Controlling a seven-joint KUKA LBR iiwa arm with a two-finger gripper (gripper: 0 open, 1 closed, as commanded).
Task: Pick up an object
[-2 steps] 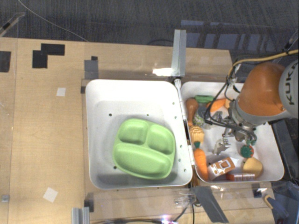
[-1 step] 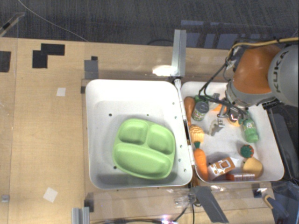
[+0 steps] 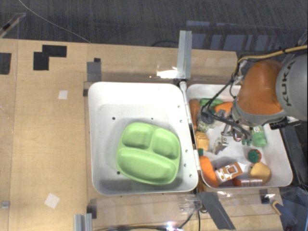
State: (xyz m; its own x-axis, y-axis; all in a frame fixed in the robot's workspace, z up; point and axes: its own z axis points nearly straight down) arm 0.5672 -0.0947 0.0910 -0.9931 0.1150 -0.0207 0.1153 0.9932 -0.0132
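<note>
My gripper (image 3: pixel 222 142) hangs low inside the right bin (image 3: pixel 287 163), below the orange-banded wrist (image 3: pixel 257 93). It sits over the bin's middle, among several toy foods. A pale yellow bread-like piece (image 3: pixel 202 140) lies just left of it. An orange carrot (image 3: pixel 206 169) and an orange-and-white box (image 3: pixel 227 171) lie just in front of it. No object can be seen lifted in it.
The right bin also holds a yellow fruit (image 3: pixel 260 170), a small green-and-red ball (image 3: pixel 253 154), a green block (image 3: pixel 259 138), a long orange piece (image 3: pixel 194 109) along the left wall and green items (image 3: pixel 211 102) at the back. In the left bin (image 3: pixel 103 105) lies a green divided plate (image 3: pixel 148 152).
</note>
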